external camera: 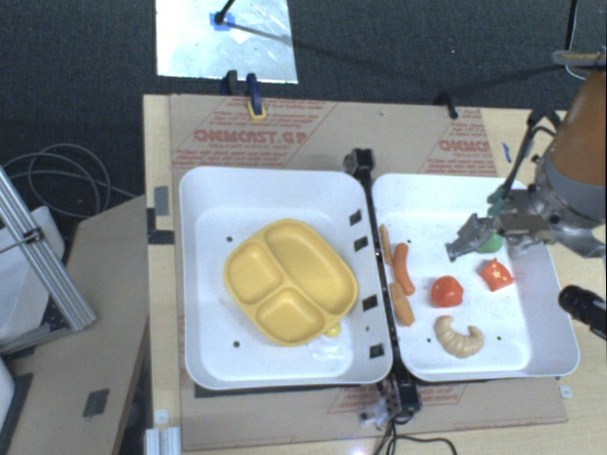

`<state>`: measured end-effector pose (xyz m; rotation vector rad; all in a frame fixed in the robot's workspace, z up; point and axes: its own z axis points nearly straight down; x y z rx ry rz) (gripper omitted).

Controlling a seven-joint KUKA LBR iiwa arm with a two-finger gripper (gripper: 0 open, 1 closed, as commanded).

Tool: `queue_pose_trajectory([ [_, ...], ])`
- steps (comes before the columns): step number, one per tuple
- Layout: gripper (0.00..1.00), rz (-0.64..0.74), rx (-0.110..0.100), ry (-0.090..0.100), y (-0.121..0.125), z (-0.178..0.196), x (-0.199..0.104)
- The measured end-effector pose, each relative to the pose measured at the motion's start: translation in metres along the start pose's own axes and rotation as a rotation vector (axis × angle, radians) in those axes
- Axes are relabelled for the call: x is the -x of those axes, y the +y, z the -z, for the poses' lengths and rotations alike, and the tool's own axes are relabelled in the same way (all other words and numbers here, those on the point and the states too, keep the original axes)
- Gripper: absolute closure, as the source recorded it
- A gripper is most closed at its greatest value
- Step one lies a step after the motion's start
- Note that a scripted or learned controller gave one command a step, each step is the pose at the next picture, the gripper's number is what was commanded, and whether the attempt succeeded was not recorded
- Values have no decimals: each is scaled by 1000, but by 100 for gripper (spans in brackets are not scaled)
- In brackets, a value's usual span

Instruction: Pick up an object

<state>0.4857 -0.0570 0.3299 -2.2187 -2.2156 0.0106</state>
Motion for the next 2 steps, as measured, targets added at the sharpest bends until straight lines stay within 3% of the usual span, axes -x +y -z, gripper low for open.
queue_pose_trajectory([
  [1, 100, 9, 15, -1, 2, 17, -1],
  [2, 0, 9, 14, 0, 2, 17, -1],
])
